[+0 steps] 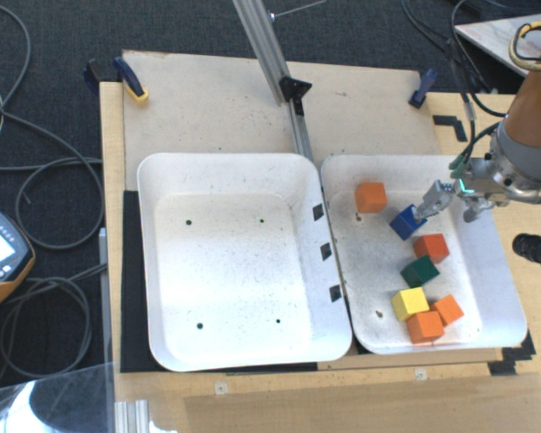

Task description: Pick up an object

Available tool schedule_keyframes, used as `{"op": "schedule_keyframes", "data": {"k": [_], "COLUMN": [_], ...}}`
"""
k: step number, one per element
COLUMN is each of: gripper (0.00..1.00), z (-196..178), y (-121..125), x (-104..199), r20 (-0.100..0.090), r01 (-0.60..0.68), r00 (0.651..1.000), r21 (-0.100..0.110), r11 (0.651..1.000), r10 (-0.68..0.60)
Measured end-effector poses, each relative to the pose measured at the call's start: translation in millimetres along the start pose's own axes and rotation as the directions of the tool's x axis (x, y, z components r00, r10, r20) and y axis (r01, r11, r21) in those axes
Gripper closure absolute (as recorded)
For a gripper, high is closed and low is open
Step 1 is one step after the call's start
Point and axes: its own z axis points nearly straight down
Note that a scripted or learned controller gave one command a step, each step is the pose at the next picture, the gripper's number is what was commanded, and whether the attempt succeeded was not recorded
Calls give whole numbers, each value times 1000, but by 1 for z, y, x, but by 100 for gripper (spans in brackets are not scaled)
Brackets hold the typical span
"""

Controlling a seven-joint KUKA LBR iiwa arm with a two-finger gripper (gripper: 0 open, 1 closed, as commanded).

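Bins sat side by side on a pale wooden bench [216, 97], and we looked down on them at a slant. We saw the grey arm with its orange band [532, 115] reach in from the right, over the right-hand shallow white plastic bin [496, 269]. Its two-finger gripper [430, 207] pointed down and leftward into that bin. At its tip lay a small blue block [403, 223], tilted, touching or nearly touching the gripper; we could not tell whether the gripper was closed on it, open, or merely resting against it.

Other small blocks lay in the same bin. We noted an orange cube [371, 198] to the left of the gripper, apart from it. Just below the blue block sat a red-orange cube [432, 247], then a dark green cube [421, 271], then a yellow cube [410, 302] beside two more orange cubes [437, 318] near the front rim. The left-hand shallow white plastic bin [162, 269] lay well apart from the gripper.
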Motion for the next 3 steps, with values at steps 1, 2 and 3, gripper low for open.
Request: {"op": "schedule_keyframes", "data": {"k": [1,2,3], "gripper": [0,0,0], "z": [-2,53,100], "y": [0,9,2], "x": [0,4,1], "r20": [1,1,0], "r01": [0,1,-2], "r00": [1000,1000,1000], "r21": [-4,1,1], "r11": [1000,1000,1000], "r10": [0,-1,2]}}
